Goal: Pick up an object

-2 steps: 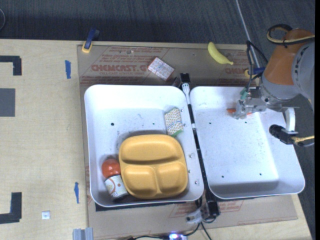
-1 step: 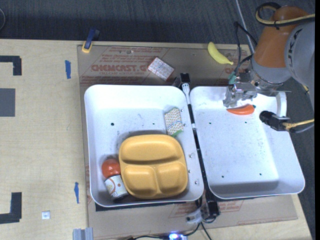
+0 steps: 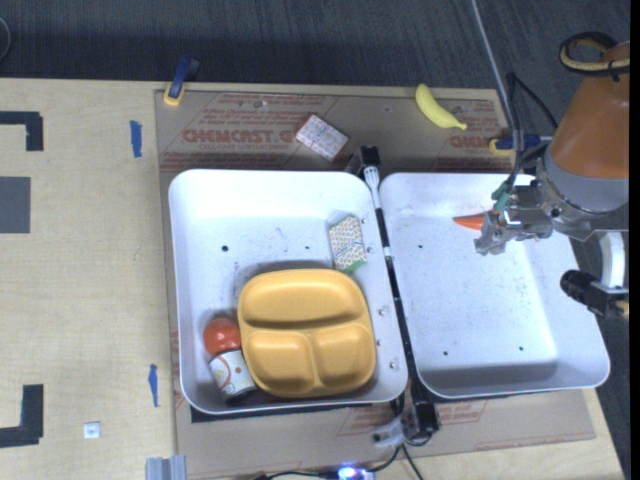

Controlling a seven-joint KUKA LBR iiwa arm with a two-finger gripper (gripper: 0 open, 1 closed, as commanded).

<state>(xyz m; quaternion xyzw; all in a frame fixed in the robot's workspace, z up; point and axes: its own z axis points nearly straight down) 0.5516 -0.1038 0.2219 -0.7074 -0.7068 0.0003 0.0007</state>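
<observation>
My gripper (image 3: 493, 233) hangs over the far right part of the right bin (image 3: 470, 368). A small orange carrot-shaped piece (image 3: 467, 222) pokes out to the left of the gripper; its right end is hidden behind the gripper, so I cannot tell whether it is held or lies on the bin floor. The left bin (image 3: 200, 228) holds a large yellow compartment tray (image 3: 305, 333), a small patterned packet (image 3: 347, 241) by the far right wall, and a little can with an orange top (image 3: 226, 356) at the near left.
A yellow banana (image 3: 438, 108) and a small checked box (image 3: 321, 136) lie on the cardboard behind the bins. A black clamp (image 3: 369, 158) sits where the bins meet. The arm's grey body and orange band (image 3: 592, 133) rise at the right.
</observation>
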